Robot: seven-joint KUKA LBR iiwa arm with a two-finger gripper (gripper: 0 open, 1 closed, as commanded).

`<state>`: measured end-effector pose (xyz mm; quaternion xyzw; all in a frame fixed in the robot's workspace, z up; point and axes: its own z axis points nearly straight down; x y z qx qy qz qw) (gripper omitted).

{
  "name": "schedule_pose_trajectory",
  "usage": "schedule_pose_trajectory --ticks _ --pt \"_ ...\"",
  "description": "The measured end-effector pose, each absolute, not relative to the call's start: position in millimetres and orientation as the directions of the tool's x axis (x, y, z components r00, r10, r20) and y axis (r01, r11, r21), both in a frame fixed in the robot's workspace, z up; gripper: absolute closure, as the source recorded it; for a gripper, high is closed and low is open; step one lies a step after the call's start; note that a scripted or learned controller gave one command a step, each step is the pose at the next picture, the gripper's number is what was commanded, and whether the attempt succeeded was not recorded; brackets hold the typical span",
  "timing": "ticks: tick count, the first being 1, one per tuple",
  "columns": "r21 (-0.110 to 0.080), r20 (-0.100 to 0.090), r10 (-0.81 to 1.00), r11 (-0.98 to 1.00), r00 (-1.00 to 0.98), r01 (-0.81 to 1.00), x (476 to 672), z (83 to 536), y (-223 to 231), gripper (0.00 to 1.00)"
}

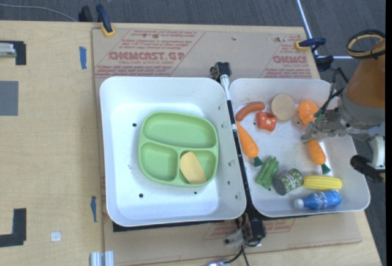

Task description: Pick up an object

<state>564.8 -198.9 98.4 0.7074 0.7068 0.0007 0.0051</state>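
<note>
Over the right bin's (pixel 361 197) far-right side, the gripper (pixel 315 131) hangs low beside an orange (pixel 306 111), with a small carrot (pixel 316 152) just below it in view. I cannot tell how the tool is set or whether it has anything. That carrot looks the nearest target, its long axis running toward the near rim.

Probably a lab: clamped cardboard-topped bench (pixel 49 136), cables.

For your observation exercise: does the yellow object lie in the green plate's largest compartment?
No, the yellow object lies in a small lower compartment of the green divided plate, not the large top one.
</note>
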Motion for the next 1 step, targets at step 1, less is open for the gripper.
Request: schedule_pose_trajectory --ticks 1 --pt "0.002 0.0 1.0 0.002 -0.002 1.0 565.2 142.0 -136.8 1.0"
